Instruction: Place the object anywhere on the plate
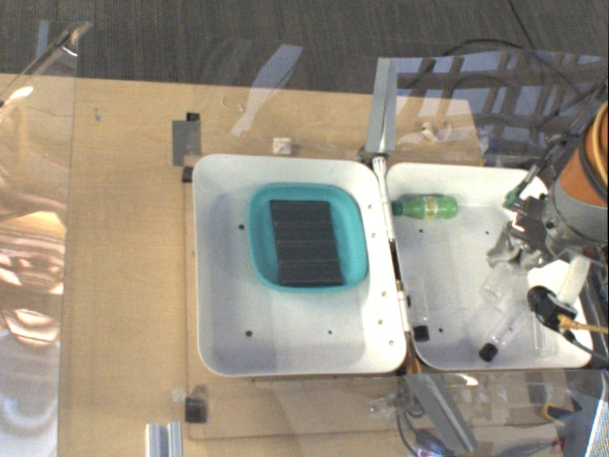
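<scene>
Hand (519, 241) of the arm hung over the right bin (447, 336); its grip I cannot tell. Green bottle (425, 207) lay in that bin's far left corner, and the teal plate (354, 246) sat in the left bin.

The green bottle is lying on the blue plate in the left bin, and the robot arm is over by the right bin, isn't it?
Not quite. The green bottle is lying in the right bin, near its top left corner, not on the blue plate. The plate sits in the left bin with a dark ridged pad on it. The rest is right: the camera view shows the robot arm over by the right bin.
</scene>
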`<state>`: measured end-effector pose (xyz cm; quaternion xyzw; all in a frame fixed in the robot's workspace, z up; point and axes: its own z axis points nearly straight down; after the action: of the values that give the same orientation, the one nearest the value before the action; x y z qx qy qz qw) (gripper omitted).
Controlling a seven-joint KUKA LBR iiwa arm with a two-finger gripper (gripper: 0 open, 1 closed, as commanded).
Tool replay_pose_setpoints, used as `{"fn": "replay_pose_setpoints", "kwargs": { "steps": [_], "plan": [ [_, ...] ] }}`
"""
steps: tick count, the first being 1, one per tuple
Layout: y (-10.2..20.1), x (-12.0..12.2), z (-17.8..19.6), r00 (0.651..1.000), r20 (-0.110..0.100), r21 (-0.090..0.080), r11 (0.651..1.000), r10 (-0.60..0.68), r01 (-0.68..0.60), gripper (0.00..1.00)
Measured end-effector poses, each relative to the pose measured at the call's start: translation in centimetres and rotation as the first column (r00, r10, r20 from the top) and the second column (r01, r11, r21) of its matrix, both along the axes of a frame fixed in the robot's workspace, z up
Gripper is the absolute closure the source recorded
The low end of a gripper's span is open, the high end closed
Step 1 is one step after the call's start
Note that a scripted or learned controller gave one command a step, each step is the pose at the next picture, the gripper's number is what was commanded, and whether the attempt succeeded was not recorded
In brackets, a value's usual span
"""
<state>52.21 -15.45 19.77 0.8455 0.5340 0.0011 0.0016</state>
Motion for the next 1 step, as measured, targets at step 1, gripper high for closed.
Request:
{"fn": "replay_pose_setpoints", "kwargs": {
  "steps": [1],
  "plan": [
    [0.00,0.00,0.00,1.000,0.000,0.000,1.000,0.000,0.000,0.00]
  ]
}}
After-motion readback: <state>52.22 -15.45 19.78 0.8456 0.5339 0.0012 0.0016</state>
